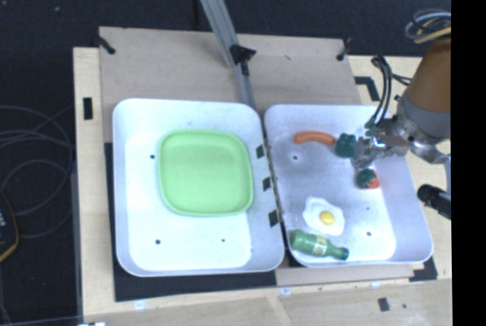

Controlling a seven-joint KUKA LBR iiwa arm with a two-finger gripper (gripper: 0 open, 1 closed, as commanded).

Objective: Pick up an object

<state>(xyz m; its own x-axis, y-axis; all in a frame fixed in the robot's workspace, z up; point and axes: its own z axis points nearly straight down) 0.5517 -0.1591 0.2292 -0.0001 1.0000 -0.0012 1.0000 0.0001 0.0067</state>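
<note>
You have two white bins side by side. The left bin (137, 241) holds one green plate (206, 172), well apart from the gripper (370, 150). The right bin (402, 241) holds the gripper, low over its upper right part. A dark green object (346, 145) lies just beside the jaws, an orange sausage (314, 138) beyond it, a red and green piece (368, 179) just below them, a fried egg (324, 216) and green bottle (319, 245) farther down. Jaw opening: you cannot tell from this view.
</note>
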